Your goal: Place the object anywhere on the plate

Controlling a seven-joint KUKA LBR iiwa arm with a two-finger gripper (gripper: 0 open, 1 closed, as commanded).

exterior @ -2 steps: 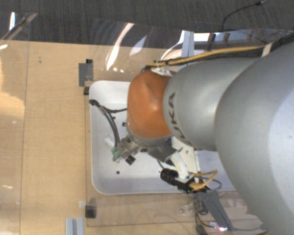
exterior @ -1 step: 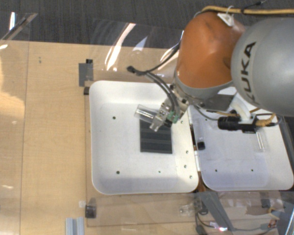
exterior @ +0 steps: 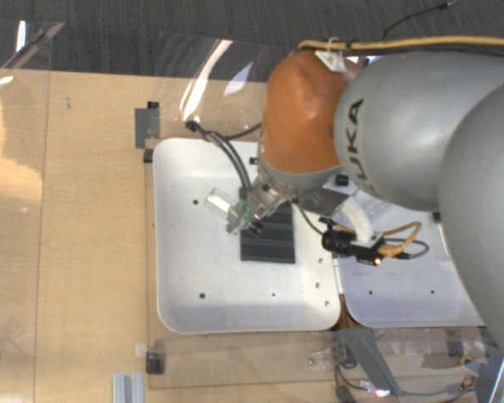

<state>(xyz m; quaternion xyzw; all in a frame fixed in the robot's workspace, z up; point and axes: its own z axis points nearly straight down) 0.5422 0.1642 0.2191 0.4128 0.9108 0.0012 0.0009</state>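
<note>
My gripper [exterior: 238,211] hangs low over the left bin [exterior: 185,267], near its middle, and I cannot tell from this slant whether it is spread or pressed together: it shows as pale, half-clear parts with a small green spot among them. Just right of it, touching or nearly so, a dark ribbed slab [exterior: 268,240] lies flat on the bin floor, its upper edge hidden under my wrist. It is the one loose thing I can make out in this bin, and I cannot tell whether it is the object or the plate. I see nothing held in the gripper. Black cables [exterior: 227,154] run from the bin's upper edge down to the wrist. Above that sits my orange band [exterior: 298,116], then the grey arm [exterior: 428,133], which covers most of the right bin [exterior: 403,305]. A black plug [exterior: 338,242] with an orange cord [exterior: 399,246] hangs over the seam between the bins. Both bins rest on the wooden bench [exterior: 67,250], with a black clamp [exterior: 148,124] at the left bin's upper corner.
</note>
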